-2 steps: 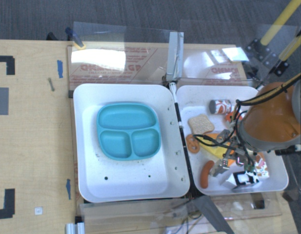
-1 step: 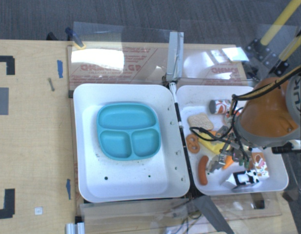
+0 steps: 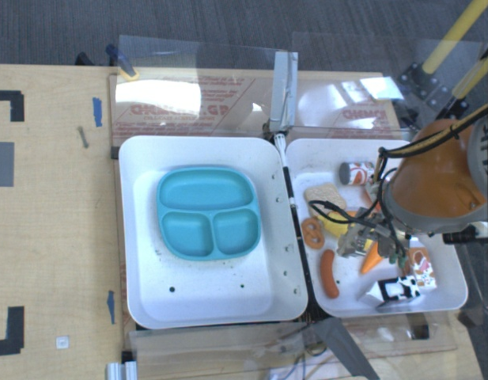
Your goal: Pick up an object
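- Camera view: gripper (image 3: 356, 244) low in right bin (image 3: 445, 295), among toy food; open or closed, holding anything or not: cannot tell, cables clutter it.
- Nearest objects: yellow piece (image 3: 335, 226) touching on its left, carrot (image 3: 372, 258) just right, pointing toward the bin's near edge.
- Sausage (image 3: 329, 273) lower left, long axis near-far.
- Left bin (image 3: 141, 212) holds blue divided plate (image 3: 208, 212).
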`<act>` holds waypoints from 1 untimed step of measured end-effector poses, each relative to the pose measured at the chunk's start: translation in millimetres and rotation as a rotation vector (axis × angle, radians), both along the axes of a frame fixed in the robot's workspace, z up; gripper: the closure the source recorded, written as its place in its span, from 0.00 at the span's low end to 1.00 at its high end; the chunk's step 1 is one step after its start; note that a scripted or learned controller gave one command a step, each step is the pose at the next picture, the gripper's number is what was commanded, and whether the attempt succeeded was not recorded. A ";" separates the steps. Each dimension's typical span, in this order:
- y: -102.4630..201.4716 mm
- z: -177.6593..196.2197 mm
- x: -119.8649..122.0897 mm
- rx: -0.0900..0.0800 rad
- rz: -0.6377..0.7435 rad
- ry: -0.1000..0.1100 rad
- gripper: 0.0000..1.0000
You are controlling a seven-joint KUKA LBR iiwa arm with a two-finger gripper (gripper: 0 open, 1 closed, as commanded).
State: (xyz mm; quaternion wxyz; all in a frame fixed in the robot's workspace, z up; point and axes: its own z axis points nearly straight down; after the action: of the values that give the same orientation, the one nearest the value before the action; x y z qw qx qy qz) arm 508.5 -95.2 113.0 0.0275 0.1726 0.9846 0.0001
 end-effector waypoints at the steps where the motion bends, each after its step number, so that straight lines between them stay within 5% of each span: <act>1: 40.4 130.9 9.6 0.010 -0.025 0.038 1.00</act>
State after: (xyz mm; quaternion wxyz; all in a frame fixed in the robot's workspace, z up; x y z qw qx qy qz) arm 518.1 -54.8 243.9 0.0078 0.1852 0.9827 0.0013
